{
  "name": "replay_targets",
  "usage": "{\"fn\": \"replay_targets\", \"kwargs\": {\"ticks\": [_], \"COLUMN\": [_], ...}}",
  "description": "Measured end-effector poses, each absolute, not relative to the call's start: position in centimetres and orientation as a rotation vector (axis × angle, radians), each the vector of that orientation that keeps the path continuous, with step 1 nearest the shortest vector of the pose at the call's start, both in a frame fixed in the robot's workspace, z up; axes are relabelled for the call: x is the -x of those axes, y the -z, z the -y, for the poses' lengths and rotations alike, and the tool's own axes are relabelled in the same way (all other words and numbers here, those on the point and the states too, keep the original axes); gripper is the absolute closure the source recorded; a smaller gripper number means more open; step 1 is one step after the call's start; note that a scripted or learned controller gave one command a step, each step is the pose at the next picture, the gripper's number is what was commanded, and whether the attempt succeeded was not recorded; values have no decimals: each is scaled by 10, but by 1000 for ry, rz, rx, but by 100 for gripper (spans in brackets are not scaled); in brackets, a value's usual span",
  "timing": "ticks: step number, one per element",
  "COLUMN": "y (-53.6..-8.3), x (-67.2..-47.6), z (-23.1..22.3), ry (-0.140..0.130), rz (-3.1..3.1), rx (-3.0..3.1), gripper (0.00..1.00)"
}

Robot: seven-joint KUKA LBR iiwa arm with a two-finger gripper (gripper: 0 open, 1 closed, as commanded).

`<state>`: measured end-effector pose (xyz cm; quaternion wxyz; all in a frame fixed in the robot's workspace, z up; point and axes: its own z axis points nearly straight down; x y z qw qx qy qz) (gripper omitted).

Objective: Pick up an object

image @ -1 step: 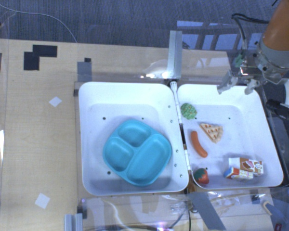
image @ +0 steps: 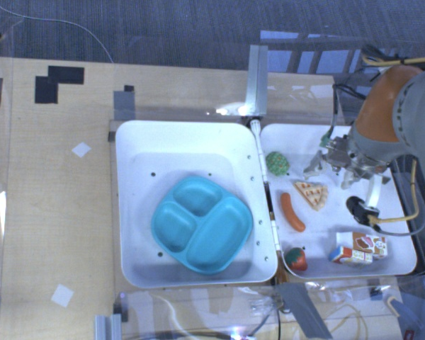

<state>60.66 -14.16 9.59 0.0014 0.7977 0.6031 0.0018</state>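
Your claw (image: 338, 167) hangs over the back part of the right bin (image: 404, 264), up above the food toys. You can see thin metal bits sticking out under the grey wrist, but you cannot tell if they are apart or together. Nothing shows between them.

Look in the right bin for things to pick up. You have a green bumpy ball (image: 277, 163) near the wall by the left bin. Next to it, toward the claw, lies a pizza slice (image: 312, 193). Just below that is a hot dog (image: 292, 212), lying at a slant. Down in the front corner sits a red strawberry (image: 295, 259) with a green top. To its right lies a little carton (image: 360, 248) on its side, with orange and blue on it. A black thing (image: 359, 208) on the arm hangs over the bin, just above the carton.

Your left bin (image: 134, 147) has a blue plate (image: 202, 223) in it. The plate has three parts.
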Motion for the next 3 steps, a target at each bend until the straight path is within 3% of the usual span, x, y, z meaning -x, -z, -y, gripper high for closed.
{"fn": "replay_targets", "kwargs": {"ticks": [1,2,3], "y": [-89,-100,-207], "x": [-579,-581,-602], "z": [96,97,44], "ry": [-10,-15,-5], "rz": [-1949,-1944,-1918], "rx": [-2457,-2455,-2486], "gripper": [0,100,100]}}
